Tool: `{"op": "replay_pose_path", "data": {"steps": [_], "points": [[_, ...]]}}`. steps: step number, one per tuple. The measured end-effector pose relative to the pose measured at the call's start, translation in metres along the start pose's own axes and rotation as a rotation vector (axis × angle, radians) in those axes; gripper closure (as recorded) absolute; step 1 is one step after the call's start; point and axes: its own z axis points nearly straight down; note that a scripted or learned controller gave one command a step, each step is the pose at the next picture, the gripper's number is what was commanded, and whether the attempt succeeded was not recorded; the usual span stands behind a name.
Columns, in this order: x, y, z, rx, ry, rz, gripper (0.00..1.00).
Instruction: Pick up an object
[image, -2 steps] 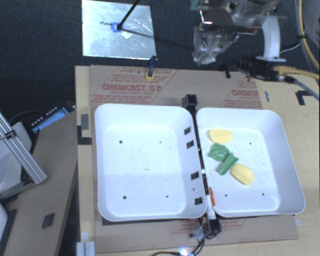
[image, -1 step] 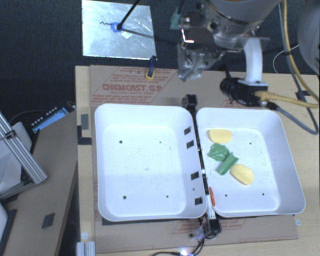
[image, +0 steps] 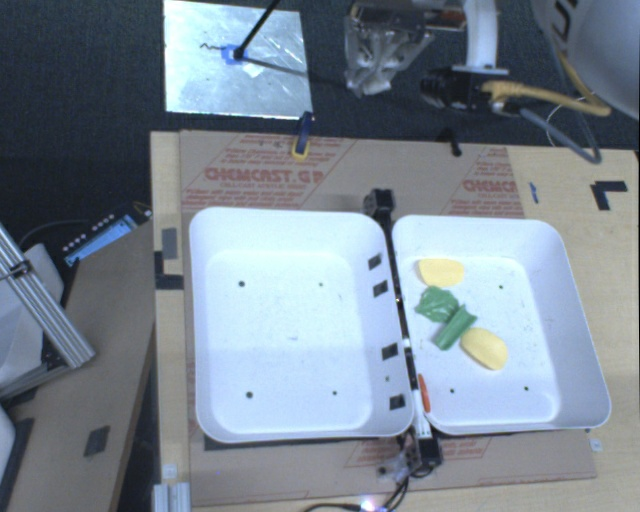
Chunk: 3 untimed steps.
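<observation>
Hovering beyond the bins, the translucent two-finger pincer is gripping nothing visible, its opening impossible to judge, while a green crumpled piece is lying between two yellow rounded lumps in the right shallow white bin.

Light falls bright and even from overhead. The two shallow white plastic bins are nearly washed out, their floors faintly bluish, with soft grey shading along the inner walls nearest the central seam. Above the bins, a square sheet of shiny silver foil throws pale glare. The dark carpeted floor left of the foil stays dim and grainy. The picture is low in resolution and mildly soft; printed red lettering on the brown cardboard worktop blurs.
</observation>
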Motion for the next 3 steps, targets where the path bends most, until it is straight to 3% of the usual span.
{"op": "replay_pose_path", "data": {"steps": [1,2,3], "points": [[0.034,-0.058,-0.001,0.007,0.002,-0.009,1.00],[0.037,0.036,0.001,0.000,0.000,0.000,1.00],[-0.100,0.022,0.000,0.004,-0.004,0.011,1.00]]}}
